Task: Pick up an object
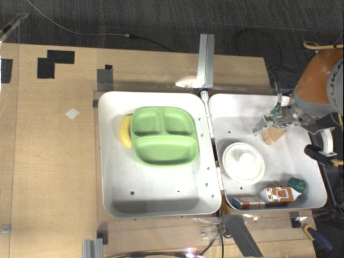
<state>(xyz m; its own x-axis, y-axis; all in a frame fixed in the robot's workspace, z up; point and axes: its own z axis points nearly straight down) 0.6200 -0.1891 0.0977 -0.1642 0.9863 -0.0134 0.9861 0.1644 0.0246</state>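
The grey arm with the orange band is reaching in from the right, its tool hanging over the right white bin, grip unclear, just above a small tan block.

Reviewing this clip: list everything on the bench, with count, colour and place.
Shallow white bins: two, side by side.
Green divided plastic plate: one, left bin, upper middle.
Yellow object: one, left bin, partly under the plate's left edge.
White round bowl: one, right bin, centre.
Tan block: one, right bin, upper part, beside the hand.
Bottle with green cap: one, lying along right bin's near edge.
Hand: one, grey arm, over right bin's upper right.
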